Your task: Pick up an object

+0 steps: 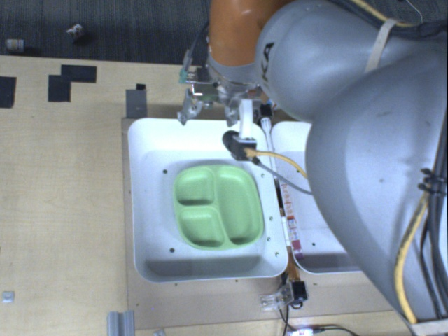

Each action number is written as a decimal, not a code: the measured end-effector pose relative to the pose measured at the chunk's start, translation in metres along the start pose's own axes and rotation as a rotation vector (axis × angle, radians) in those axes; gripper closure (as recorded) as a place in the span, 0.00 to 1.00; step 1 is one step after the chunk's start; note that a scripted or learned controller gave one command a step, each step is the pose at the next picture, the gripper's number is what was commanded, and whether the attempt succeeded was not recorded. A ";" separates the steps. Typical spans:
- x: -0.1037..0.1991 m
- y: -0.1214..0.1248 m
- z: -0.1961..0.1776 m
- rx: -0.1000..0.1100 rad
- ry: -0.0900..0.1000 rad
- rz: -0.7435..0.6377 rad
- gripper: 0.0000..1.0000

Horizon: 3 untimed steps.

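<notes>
A light green divided tray [217, 205] with three compartments lies flat in the middle of the left white bin [150, 187]. My gripper [194, 103] hangs under the orange wrist band, over the back rim of the left bin. It is behind the green tray and apart from it. I see no object at the gripper.
The grey arm covers most of the right bin [315, 261], and what lies inside it is hidden. A yellow cable [283, 165] runs from the wrist across the divider between the bins. The wooden bench [63, 208] lies to the left, with black marks at its back.
</notes>
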State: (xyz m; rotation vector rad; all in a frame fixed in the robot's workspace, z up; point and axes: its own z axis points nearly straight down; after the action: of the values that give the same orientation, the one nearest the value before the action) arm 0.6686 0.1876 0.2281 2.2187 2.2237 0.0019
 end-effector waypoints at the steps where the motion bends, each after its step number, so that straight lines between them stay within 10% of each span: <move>1: 0.035 -0.068 0.057 0.001 0.001 -0.001 0.00; 2: 0.014 -0.088 -0.058 -0.003 0.001 0.001 0.00; 3: 0.027 -0.109 0.117 0.000 0.001 0.001 0.00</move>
State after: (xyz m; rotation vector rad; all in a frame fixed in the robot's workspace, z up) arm 0.5594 0.2147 0.1106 2.2204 2.2225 0.0035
